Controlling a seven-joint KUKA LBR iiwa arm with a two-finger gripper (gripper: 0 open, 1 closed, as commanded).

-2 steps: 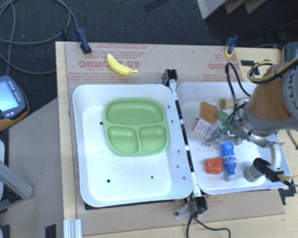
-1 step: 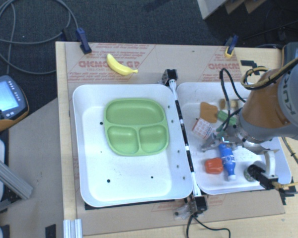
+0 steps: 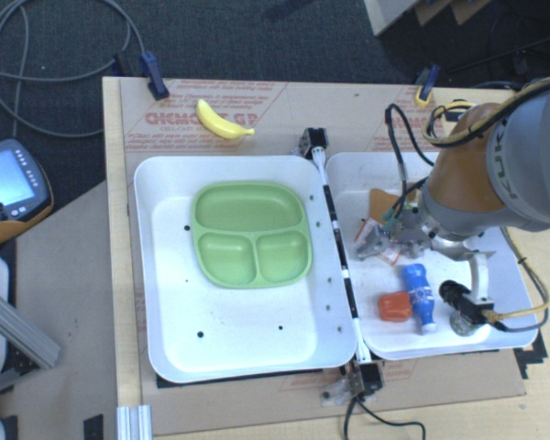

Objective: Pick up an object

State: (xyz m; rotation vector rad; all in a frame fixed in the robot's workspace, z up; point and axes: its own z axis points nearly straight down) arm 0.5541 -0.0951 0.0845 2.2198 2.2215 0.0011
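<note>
- An orange block and a blue tube are lying touching in the right bin.
- The gripper is hanging just above them; its state cannot be told.
- A green plate is sitting in the left bin.
- A banana is lying beyond the 2 bins.

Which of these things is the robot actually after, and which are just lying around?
Job in hand:
gripper
blue tube
red block
orange piece

Lying about:
green tray
banana
blue clamps
handheld screen
</note>
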